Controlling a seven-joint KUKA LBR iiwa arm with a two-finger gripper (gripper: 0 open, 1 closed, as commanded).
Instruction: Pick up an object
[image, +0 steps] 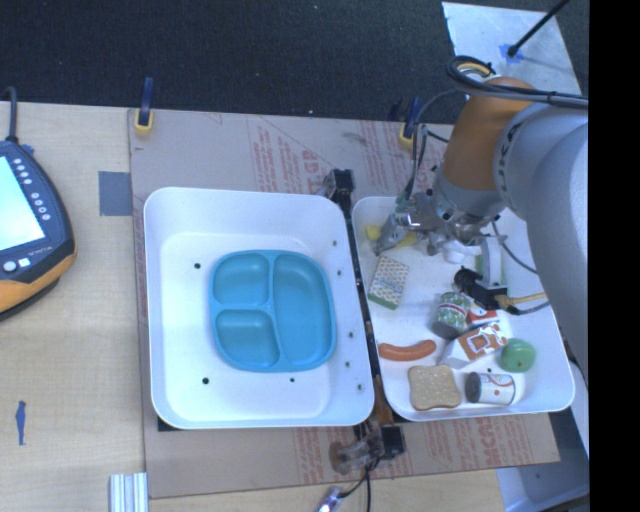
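Observation:
The right white bin (560, 400) holds several small items. Among them are a green patterned packet (388, 281), a sausage (407, 350), a slice of toast (433, 387), a dark can (452, 313), an orange and white box (482, 340), a green ball (517, 354) and a white cup (495, 388) on its side. My gripper (420, 235) hangs low over the far end of this bin, just beyond the packet. A small yellow piece (375, 233) lies right beside it on its left. I see nothing lifted off the bin floor.
The left white bin (165, 300) holds a blue divided plate (272, 308). A teach pendant (25, 225) lies on the bench at far left. Yellow clamps (145, 118) grip the cardboard sheet at the back. The grey arm (540, 170) covers the right bin's far right corner.

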